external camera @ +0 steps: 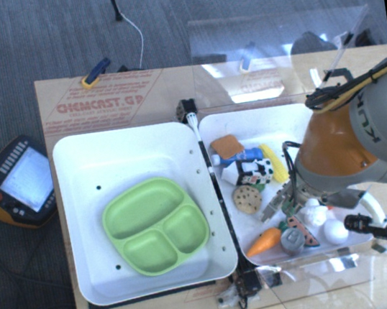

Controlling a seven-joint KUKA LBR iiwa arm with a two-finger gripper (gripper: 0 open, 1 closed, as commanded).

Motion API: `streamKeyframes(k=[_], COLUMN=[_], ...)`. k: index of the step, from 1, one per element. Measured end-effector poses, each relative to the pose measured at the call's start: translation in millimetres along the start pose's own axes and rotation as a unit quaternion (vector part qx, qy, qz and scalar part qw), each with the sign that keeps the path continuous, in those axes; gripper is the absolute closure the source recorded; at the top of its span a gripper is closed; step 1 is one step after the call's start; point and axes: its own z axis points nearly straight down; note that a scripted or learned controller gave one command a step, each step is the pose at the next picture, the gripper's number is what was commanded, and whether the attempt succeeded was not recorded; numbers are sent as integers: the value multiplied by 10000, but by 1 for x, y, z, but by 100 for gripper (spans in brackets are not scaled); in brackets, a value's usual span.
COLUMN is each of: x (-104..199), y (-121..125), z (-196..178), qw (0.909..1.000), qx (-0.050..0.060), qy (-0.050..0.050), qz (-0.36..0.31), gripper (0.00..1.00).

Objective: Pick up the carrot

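Note:
The carrot point(263, 241) is small and orange. It lies at the front left of the right bin point(295, 108), close to the front wall, with its thick end toward a grey round object point(292, 241). My gripper point(280, 204) hangs low in this bin, just above and to the right of the carrot and beside a round cookie point(245, 198). The grey arm with its orange band point(331, 150) covers the right part of the bin. Nothing shows in the gripper's grasp.
The right bin also holds a brown block point(227, 146), a blue piece point(250, 155), a yellow piece point(271, 160), a black-and-white toy point(254, 171) and white balls point(334, 230). A green divided plate point(157, 225) lies in the left bin point(80, 175).

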Motion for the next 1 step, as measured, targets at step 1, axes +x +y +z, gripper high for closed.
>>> streamKeyframes(k=[1], x=[1], y=[-1], z=[1], qw=[10000], qx=[9], qy=[9], qz=[1], gripper=[0])
